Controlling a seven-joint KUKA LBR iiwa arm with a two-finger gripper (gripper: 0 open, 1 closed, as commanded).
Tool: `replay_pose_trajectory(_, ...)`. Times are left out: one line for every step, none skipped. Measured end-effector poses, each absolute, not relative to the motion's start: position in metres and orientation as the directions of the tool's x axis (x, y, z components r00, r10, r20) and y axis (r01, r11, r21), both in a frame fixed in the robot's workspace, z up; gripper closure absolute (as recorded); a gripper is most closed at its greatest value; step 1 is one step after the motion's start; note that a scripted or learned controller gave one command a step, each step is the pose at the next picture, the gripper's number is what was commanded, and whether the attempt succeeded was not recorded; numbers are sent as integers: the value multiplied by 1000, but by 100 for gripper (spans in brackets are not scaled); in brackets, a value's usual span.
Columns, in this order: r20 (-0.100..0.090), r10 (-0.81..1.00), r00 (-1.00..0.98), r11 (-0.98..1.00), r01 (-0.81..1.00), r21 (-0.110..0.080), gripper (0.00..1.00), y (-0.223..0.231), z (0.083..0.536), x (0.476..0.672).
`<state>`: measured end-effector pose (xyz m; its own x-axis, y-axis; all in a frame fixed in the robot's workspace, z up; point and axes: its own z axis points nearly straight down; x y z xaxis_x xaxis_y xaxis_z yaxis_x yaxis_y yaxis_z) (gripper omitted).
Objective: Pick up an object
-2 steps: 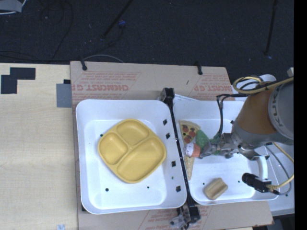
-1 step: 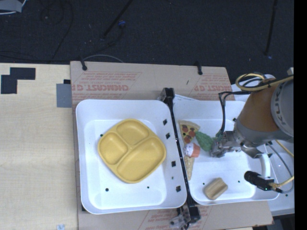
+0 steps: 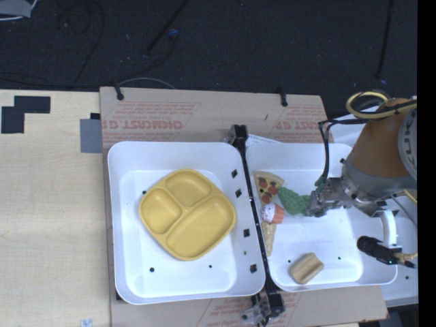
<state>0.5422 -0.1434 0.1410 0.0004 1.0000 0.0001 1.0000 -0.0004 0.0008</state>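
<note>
Right bin (image 3: pixel 340 278): several small objects are gathered here, any of which may serve as the object to be picked up. A green leaf-shaped piece (image 3: pixel 291 200) lies near the middle of the bin, at its left half. The jaws are seen low over the bin, just to the right of this green piece and close against its edge; contact cannot be confirmed, and whether the jaws are open or closed cannot be told. No object is seen held between them.

A toy pizza slice (image 3: pixel 268 184) lies just left of the green piece, beside the black divider (image 3: pixel 248 203) that separates the two bins. Below the slice a small red and white item (image 3: pixel 274 214) is found, with a pale tan wedge (image 3: pixel 270 236) beneath it, along the divider. A tan block (image 3: pixel 306 268) lies apart from the others, near the front wall of the bin.

The arm (image 3: pixel 381 152), with its orange band, enters from the right and is bent down toward the bin.

Left bin (image 3: pixel 129 264): a yellow divided plate (image 3: pixel 188 213) is set at its centre, turned at an angle to the walls.

Both bins are carried on a printed cardboard sheet (image 3: pixel 204 114), which rests on the pale wooden worktop (image 3: pixel 48 237)
</note>
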Motion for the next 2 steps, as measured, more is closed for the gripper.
replay_pose_trajectory(0, 1000, -2, 2, 1000, 2, 100, -144, 183, 543)
replay_pose_trajectory(0, 1000, -2, 2, 1000, 2, 100, -144, 225, 543)
